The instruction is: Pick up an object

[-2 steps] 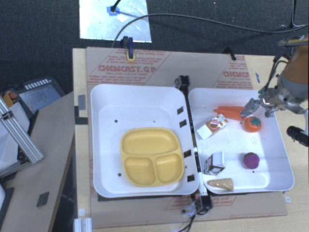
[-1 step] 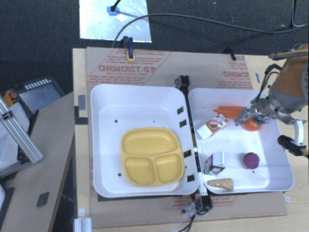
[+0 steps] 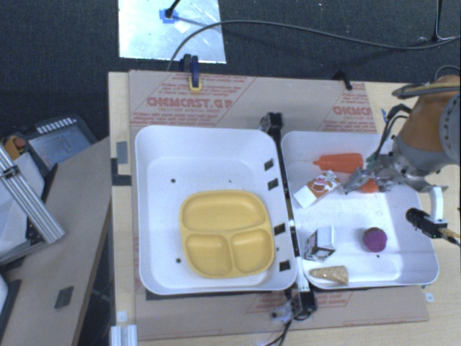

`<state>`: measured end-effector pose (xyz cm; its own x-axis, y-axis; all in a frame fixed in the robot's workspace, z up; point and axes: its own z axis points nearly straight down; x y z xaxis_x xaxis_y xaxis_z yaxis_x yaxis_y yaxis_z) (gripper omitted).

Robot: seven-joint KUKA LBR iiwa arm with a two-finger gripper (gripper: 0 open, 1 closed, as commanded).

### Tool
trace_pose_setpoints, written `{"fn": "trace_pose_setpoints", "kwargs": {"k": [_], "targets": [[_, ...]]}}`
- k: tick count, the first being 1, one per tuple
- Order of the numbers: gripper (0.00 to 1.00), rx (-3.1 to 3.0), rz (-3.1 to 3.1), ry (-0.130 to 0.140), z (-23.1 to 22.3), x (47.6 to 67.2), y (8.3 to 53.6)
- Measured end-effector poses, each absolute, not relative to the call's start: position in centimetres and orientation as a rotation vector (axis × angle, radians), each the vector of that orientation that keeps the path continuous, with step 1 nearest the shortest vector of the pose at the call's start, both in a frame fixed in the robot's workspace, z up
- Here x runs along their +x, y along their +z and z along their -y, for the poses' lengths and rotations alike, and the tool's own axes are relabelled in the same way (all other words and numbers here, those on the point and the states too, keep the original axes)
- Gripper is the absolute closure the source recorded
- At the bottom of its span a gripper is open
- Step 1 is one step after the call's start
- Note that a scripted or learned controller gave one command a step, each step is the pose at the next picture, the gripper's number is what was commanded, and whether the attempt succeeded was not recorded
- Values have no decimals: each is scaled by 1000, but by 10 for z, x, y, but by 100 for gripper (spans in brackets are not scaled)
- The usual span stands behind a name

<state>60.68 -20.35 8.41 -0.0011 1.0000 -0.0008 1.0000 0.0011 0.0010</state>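
- Along the lower edge of the right white bin (image 3: 432, 269) lie a tan cone-shaped piece (image 3: 329, 274), a small silver box (image 3: 320, 241) and a purple ball (image 3: 374, 239).
- Left bin (image 3: 155, 193), mid-frame: a yellow three-part plastic tray (image 3: 225, 231).
- Higher right, the gripper (image 3: 360, 182) hovers low beside a long orange carrot-shaped piece (image 3: 338, 162), near a red-and-white carton (image 3: 317, 189); I cannot tell its opening.
- Judgement: still the approach; nothing is lifted. Next, settle over the orange piece, close, then rise.

Orange carrot (image 3: 341, 162) flat, right bin's far part — beside gripper (image 3: 358, 184)
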Motion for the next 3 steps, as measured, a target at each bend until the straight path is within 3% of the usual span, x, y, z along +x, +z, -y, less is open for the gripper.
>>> {"fn": "trace_pose_setpoints", "kwargs": {"k": [1,3], "targets": [[100,2216,-2220,3,204,608,96],[100,2213,-2223,4,203,616,201]]}}
